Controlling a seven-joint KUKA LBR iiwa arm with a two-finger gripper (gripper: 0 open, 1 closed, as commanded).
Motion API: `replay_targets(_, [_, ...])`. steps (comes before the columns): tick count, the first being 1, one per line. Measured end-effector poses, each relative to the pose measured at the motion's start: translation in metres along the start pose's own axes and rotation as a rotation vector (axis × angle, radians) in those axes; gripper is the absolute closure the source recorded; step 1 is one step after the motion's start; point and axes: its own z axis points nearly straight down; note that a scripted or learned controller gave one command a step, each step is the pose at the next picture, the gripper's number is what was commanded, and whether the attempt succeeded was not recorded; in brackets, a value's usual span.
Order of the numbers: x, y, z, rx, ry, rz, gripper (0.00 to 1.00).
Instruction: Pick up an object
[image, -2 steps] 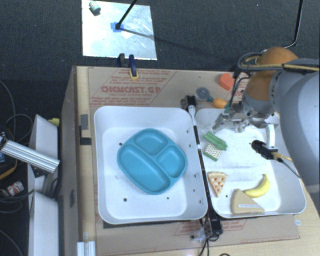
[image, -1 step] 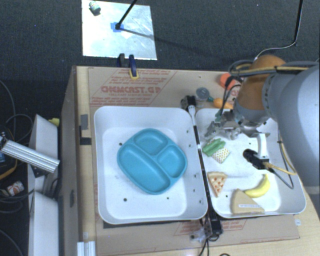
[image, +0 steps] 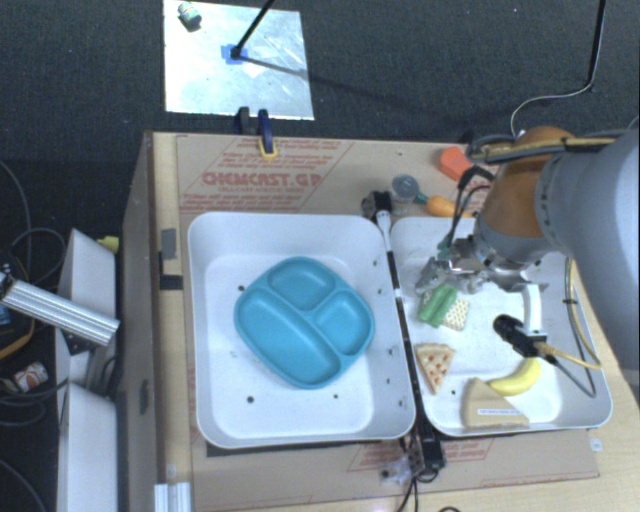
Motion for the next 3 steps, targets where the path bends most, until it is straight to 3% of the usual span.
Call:
replay_targets(1, [0.008,-0.017,0.0,0.001,0.0,0.001,0.0])
replay_targets(2, [-0.023,0.01,0.0,-0.001,-0.001,0.001,0.0])
replay_targets(3, [0.011,-0.029,-0.001,0.001,0.001,-0.002,0.0])
